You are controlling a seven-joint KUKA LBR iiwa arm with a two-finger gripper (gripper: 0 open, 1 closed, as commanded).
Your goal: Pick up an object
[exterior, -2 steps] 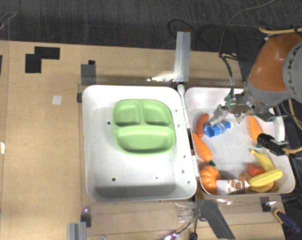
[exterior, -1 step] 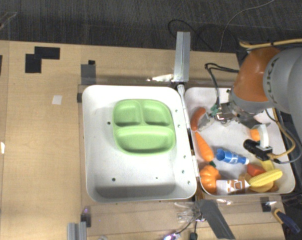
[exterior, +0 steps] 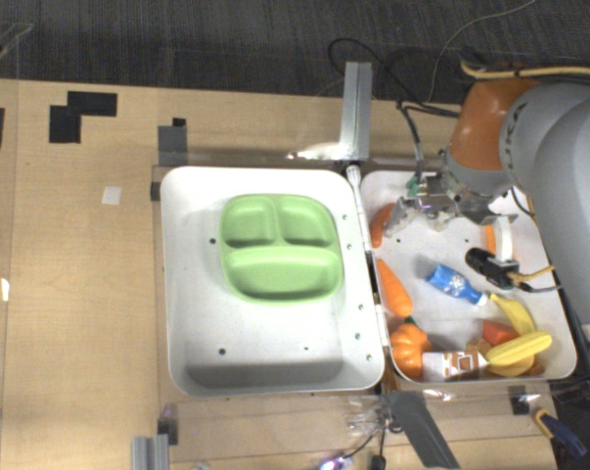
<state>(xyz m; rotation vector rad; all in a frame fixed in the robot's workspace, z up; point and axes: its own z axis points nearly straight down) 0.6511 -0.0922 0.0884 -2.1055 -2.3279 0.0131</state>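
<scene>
Camera view: claw [exterior: 424,202] hangs over the far end of the right bin [exterior: 431,253]; open or clenched, can't tell, nothing seen in its grasp. Loose items all sit in that bin:
- carrot [exterior: 396,292] along the left wall
- small orange pumpkin [exterior: 409,343] just below the carrot
- blue bottle [exterior: 454,284] mid-bin
- yellow bananas [exterior: 518,349] in the near right corner
- brown-white carton [exterior: 456,364] at the near wall

Left bin [exterior: 192,262] holds a green divided plate [exterior: 278,246]. Both bins are on a tan tabletop [exterior: 69,292].

- pale wooden bench [exterior: 69,292]
- shallow white plastic bin [exterior: 192,262] sitting about dead centre
- second shallow white bin [exterior: 422,253] right against it, 3 o'clock side
- flat black angular patches [exterior: 82,114] up at 10 o'clock
</scene>
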